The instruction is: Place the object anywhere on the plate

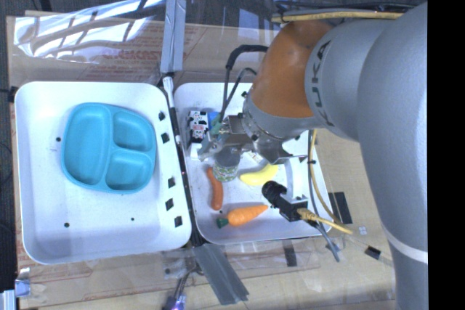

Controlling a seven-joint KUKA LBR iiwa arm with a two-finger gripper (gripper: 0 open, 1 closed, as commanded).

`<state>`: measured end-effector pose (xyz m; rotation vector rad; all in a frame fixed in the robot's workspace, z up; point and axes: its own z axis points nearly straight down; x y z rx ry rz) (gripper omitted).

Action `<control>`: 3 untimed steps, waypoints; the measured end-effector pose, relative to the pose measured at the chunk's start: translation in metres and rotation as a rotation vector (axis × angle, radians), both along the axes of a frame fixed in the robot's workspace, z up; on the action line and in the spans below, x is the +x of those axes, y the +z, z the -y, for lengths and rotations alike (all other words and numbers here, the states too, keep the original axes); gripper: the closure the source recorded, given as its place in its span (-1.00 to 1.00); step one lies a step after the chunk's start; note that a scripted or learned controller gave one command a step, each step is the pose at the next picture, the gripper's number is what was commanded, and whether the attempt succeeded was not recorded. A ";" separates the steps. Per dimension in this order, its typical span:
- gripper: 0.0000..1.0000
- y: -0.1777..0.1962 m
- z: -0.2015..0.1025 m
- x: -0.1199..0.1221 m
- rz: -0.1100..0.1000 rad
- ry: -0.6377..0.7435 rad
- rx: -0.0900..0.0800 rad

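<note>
Over the right bin [190, 189], the tool [227, 156] hangs low above a small green-topped thing [227, 173]; whether it grips anything I cannot tell. Just beside it lie a sausage [216, 189], a banana [259, 175] and, nearer, a carrot [244, 215]. Well apart, the blue plate [109, 147] sits in the left bin [36, 229].

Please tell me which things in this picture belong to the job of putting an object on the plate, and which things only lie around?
Belong to the job:
- blue plate, in the left bin
- end effector, low in the right bin

Only lying around:
- carrot
- sausage
- banana

Which of these the object is, I cannot tell.
</note>
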<state>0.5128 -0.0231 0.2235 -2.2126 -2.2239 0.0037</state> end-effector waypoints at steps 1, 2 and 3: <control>1.00 0.030 -0.079 0.045 0.001 0.009 -0.001; 1.00 -0.034 -0.114 0.076 -0.004 -0.066 -0.003; -1.00 -0.034 -0.114 0.077 -0.004 -0.065 -0.002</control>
